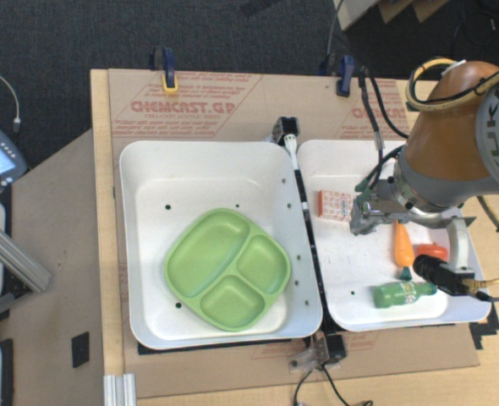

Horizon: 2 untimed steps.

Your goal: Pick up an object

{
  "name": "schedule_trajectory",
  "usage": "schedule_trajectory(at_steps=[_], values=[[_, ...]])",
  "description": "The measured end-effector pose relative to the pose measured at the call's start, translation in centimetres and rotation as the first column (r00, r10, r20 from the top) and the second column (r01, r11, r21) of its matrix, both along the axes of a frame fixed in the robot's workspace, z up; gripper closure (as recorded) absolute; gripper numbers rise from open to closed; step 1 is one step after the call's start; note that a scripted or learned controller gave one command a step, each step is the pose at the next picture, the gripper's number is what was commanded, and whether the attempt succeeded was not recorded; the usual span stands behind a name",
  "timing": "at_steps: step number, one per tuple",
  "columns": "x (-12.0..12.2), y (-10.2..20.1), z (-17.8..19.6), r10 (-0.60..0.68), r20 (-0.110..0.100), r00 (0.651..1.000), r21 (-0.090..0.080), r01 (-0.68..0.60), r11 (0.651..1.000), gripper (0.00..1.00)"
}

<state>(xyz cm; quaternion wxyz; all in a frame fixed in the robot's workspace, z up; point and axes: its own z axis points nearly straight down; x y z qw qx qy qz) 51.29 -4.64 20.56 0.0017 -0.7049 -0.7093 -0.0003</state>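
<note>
In the right bin (351, 307) lie a small red-and-white packet (335, 205), an orange carrot-shaped piece (402, 244), a small red piece (435, 251) and a green bottle (402, 293) with a black cap end. My gripper (364, 218) hangs low over this bin, just right of the packet and left of the carrot. Its tips are dark and partly hidden by the wrist, and nothing can be seen between them.
The left bin (148, 252) holds a green three-compartment plate (227, 267). A black brush-like tool (296, 176) lies along the divide between the bins. Cables run behind the arm at the upper right. Blue clamps (168, 64) hold the board's far edge.
</note>
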Motion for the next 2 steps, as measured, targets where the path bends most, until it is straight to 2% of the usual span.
schedule_trajectory(at_steps=[1,2], values=[[1.1,5.3,1.3,0.001,0.005,1.000,-0.001,-0.001,1.000,1.00],[1.0,9.9,2.4,0.000,0.004,1.000,-0.001,0.000,1.000,1.00]])
